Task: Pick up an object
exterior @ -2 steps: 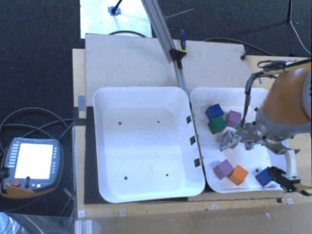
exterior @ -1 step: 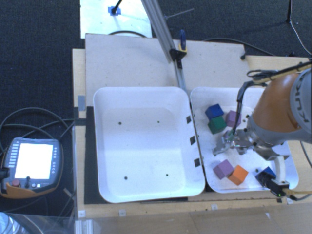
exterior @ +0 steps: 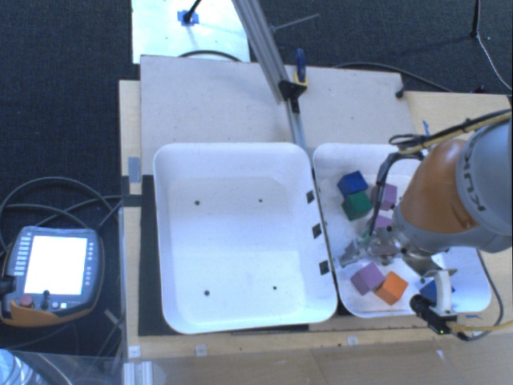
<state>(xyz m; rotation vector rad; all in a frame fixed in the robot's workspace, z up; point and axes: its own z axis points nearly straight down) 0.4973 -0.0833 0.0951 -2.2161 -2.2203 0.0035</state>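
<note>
While gripper (exterior: 358,251) hangs low in right bin (exterior: 473,299), jaw state cannot be told; arm body hides much. Nothing seen between fingers. Candidates: purple cube (exterior: 368,278) and orange cube (exterior: 392,288) touching, just beside gripper; blue cube (exterior: 352,184) atop green cube (exterior: 357,205) near. Risk: close packing, so fingers may strike 2 cubes, push instead of grasp. Left bin (exterior: 172,215) unaffected.

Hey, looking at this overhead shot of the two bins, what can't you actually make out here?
- Gripper: in the camera view the wrist covers most of it, so the finger state is unreadable.
- Light purple block: partly behind the arm.
- Right bin: its right side is under the arm, so anything lying there is hidden.
- Blue piece near the orange block: too little shows to identify it.
</note>
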